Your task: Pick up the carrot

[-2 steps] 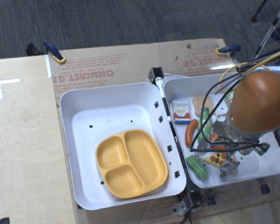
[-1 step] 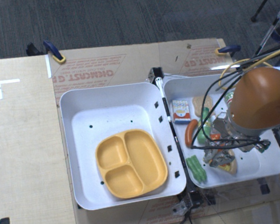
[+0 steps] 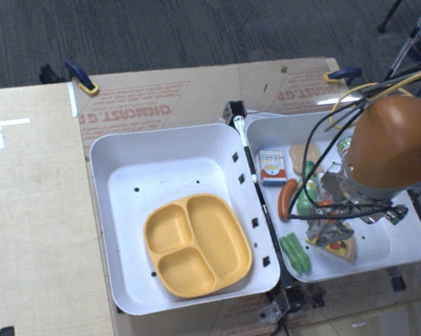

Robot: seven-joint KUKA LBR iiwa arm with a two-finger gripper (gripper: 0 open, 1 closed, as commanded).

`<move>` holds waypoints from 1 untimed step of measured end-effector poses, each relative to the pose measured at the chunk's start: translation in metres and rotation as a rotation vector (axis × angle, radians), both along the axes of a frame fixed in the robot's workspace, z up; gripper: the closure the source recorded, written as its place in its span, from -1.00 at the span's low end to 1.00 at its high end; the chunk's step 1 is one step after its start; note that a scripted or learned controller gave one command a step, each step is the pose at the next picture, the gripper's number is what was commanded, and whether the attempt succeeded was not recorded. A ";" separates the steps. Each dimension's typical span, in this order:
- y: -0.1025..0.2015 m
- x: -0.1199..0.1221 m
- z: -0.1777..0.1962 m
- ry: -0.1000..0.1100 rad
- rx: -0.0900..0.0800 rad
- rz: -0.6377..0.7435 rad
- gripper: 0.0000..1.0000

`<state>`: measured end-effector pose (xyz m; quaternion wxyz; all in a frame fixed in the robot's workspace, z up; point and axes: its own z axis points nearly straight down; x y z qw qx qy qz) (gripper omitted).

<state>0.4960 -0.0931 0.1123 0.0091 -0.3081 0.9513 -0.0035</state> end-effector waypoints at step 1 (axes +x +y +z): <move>-0.010 -0.010 -0.020 0.017 -0.001 0.217 1.00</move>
